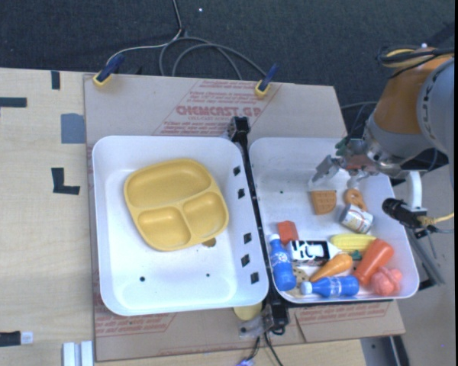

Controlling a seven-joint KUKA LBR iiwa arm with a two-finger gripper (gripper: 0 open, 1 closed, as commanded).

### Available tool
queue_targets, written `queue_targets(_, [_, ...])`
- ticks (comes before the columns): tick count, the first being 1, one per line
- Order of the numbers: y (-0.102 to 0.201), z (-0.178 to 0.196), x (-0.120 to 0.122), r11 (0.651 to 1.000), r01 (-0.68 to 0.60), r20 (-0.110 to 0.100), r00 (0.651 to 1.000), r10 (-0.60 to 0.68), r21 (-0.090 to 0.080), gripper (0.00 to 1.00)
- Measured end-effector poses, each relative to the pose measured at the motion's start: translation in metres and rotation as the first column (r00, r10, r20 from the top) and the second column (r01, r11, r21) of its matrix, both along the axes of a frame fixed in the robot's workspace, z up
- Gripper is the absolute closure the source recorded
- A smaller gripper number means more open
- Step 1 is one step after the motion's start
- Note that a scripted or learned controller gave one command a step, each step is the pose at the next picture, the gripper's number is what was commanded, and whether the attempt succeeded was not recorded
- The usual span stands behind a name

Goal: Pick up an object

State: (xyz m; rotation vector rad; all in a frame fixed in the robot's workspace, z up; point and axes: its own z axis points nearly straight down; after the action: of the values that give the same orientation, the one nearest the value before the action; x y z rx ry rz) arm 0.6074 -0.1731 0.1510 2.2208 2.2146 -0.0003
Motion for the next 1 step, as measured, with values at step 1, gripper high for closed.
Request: queue_targets(1, [0.0053, -0.0623, -0.0105, 1.0, -0.003, 0.011, 1.0, 0.003, -0.01, 0.0])
